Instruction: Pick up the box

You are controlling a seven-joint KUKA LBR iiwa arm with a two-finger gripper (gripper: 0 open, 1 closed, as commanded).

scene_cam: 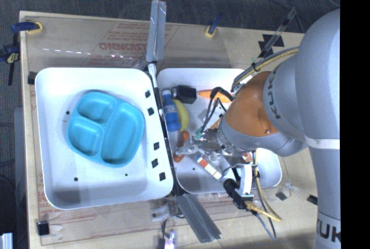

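Observation:
In the right bin (191, 187), the arm's orange-banded wrist hangs over the pile of items. My gripper (201, 144) points down into the bin's middle, just right of the dividing wall. A small white box with red markings (209, 166) lies directly below and in front of the gripper, partly covered by it and its cables. I cannot make out whether the gripper touches the box.
A blue bottle (170, 114), a yellow item (182, 115), a black block (185, 92) and an orange piece (205, 93) crowd the right bin's far left. The left bin (58, 184) holds a blue divided tray (106, 127). Cables (260, 207) trail over the front rim.

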